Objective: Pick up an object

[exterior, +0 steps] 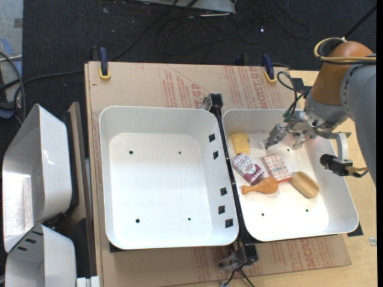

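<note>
The right bin (335, 220) holds several small items: a yellow block (240, 142), a purple-and-white packet (248, 167), a pink-and-white packet (276, 166), an orange drumstick-shaped toy (261, 188) and a tan bread-like roll (305, 185). My gripper (286, 132) hangs over the far part of that bin, to the right of the yellow block and above the packets. Nothing shows between its fingers.
The left bin (119, 124) sits beside the right one, a black divider (224, 166) with clips running between them. Spare white bins (36, 166) lean at the far left. Orange-banded arm wrist (335, 82) reaches in from the right over the cardboard bench.
</note>
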### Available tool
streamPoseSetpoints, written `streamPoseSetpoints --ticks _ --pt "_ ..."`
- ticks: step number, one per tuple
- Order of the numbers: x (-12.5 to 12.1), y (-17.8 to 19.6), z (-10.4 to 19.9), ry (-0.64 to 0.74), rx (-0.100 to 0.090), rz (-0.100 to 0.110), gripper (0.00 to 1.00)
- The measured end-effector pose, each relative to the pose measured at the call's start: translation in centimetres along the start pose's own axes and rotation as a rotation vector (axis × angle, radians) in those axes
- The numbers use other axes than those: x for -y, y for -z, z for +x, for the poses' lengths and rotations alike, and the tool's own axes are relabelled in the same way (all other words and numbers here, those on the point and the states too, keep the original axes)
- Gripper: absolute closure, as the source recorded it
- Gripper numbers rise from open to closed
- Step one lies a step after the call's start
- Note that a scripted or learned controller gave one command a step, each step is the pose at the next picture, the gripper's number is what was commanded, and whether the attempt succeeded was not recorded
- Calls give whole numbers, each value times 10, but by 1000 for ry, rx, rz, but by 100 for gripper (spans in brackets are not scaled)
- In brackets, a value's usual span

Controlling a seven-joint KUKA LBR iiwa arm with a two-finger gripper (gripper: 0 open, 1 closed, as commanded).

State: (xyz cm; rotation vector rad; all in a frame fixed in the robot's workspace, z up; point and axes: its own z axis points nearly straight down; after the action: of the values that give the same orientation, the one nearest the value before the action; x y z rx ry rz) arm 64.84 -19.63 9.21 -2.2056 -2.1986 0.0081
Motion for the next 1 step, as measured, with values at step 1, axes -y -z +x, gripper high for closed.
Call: streamPoseSetpoints --ticks 1 --pt "76 -2 64 3 17 -21 0"
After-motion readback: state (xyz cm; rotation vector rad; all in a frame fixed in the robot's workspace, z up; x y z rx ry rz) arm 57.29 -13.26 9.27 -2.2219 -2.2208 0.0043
